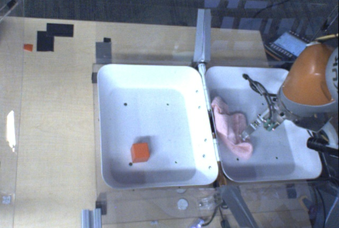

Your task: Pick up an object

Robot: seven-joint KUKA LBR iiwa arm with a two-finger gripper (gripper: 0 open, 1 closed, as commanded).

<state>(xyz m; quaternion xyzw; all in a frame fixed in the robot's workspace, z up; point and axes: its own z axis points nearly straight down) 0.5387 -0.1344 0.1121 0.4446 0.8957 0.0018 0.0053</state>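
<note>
- Camera view: I reach in from the right, my grey arm with its orange band hanging over the right bin.
- My gripper is low inside that bin, its tip right at the edge of the pink cloth.
- The cloth lies crumpled along the right bin's left side, just beside the divider between the two bins, stretching from the middle of that wall toward the bin's lower centre.
- Whether my fingers are apart or pressed together I cannot tell; they are too small and dark against the cloth, and I cannot see fabric pinched between them.
- The left bin holds a small orange block, sitting near its lower left part, well apart from me.
- Both bins rest on the pale wooden bench.
</note>
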